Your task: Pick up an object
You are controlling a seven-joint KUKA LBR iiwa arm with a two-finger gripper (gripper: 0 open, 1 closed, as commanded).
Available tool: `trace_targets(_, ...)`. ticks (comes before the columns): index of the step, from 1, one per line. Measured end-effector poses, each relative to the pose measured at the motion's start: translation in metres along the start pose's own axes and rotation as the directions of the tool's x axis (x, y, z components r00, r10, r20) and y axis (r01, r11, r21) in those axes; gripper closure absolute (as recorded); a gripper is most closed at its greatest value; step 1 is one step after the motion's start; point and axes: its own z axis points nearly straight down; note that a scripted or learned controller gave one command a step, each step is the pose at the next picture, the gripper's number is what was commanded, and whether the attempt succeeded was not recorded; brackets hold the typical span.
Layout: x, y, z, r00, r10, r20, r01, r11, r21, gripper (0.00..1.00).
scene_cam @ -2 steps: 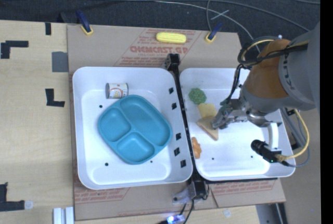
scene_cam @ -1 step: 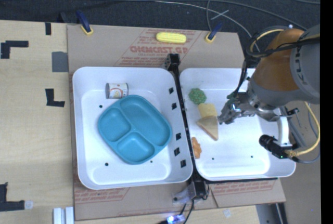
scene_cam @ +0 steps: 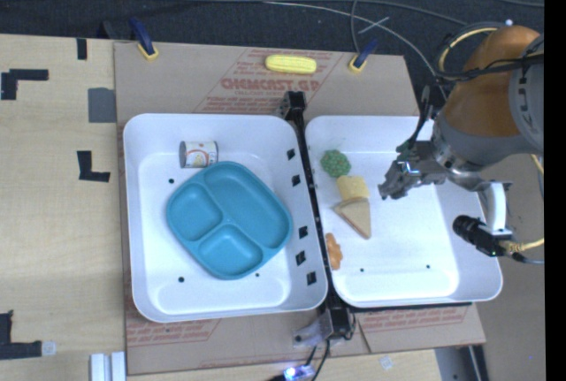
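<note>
In the right bin (scene_cam: 442,282) lie a green broccoli piece (scene_cam: 334,163), a pale yellow block (scene_cam: 352,188), a tan wedge (scene_cam: 356,217) and a small orange piece (scene_cam: 332,249) near the left wall. My gripper (scene_cam: 394,185) hangs over the middle of this bin, just right of the yellow block, with nothing visible in it. The left bin (scene_cam: 141,194) holds a blue divided tray (scene_cam: 228,218) and a small can (scene_cam: 198,154) lying on its side.
A yellow banana-like toy (scene_cam: 290,64) rests on the cardboard behind the bins. Blue clamps (scene_cam: 144,41) pin the cardboard at the back. Cables run across the dark floor behind. The arm's orange band (scene_cam: 495,70) looms over the right bin's far right side.
</note>
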Motion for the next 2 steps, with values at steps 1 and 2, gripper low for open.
trace_targets(1,-0.001,-0.002,-0.043,1.000,0.000,0.000,0.000,1.000,-0.001,1.00)
trace_targets(2,0.046,0.012,-0.048,1.000,-0.003,-0.001,0.003,1.000,0.004,1.00)
